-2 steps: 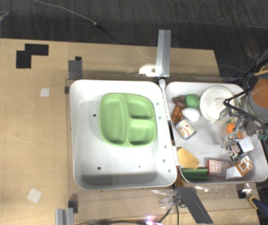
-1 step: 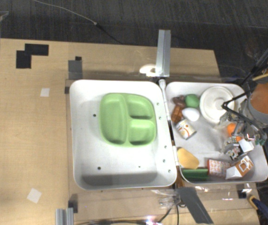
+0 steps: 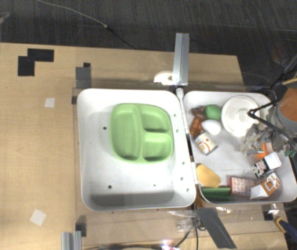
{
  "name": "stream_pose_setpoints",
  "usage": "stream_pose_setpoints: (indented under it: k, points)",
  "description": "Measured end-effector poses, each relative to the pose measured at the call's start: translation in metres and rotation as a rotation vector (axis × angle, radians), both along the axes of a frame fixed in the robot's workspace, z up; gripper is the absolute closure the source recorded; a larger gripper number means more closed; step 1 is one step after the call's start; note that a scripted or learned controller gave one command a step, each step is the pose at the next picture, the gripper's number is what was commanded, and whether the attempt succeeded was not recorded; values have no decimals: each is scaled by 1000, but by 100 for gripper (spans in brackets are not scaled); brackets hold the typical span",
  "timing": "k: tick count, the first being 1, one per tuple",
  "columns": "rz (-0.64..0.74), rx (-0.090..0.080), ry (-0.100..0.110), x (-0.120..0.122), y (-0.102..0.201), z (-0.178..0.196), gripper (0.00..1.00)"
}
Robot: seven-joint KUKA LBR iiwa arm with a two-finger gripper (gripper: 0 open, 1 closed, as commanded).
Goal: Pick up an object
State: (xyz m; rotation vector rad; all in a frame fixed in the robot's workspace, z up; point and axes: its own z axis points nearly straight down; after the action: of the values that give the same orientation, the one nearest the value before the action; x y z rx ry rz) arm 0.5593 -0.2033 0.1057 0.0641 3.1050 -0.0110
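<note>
robot arm reaching into a cluttered bin beside a bin with a green tray

seen from above at a slant, two shallow white bins sit side by side on a wooden bench. the left bin (image 3: 93, 191) holds a light green divided tray (image 3: 140, 132), lying flat near its middle with three compartments facing up.

the right bin (image 3: 293, 189) is crowded with small things. along its left wall, from far to near, lie a brown piece (image 3: 196, 125), a dark green round object (image 3: 212, 111), a white egg-shaped object (image 3: 211, 127) just beside it, and a small white and orange can (image 3: 205, 143) tilted on its side. nearer the front sit a yellow wedge (image 3: 208, 176), a dark green cucumber-like stick (image 3: 217, 193) along the front wall, and a reddish patterned packet (image 3: 240, 185). a white round bowl (image 3: 239, 114) rests toward the far side.

the arm (image 3: 296, 105), grey with an orange band, comes in from the right. its gripper (image 3: 257, 139) hangs low over the right part of this bin, just beside the bowl and above a cluster of small white and orange boxes (image 3: 268, 165). cables and metal parts blur together here, so its opening cannot be told, and nothing can be made out in its grasp.
</note>
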Motion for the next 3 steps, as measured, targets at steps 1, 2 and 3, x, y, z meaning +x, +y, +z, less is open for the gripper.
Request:
stream_pose_setpoints:
  k: [1,2,3]
  points:
    - [0,0,1,0,0,-1,0]
    - [-113,7,17,0,-1,-15,0]
    - [-161,9,18,8,0,-16,0]
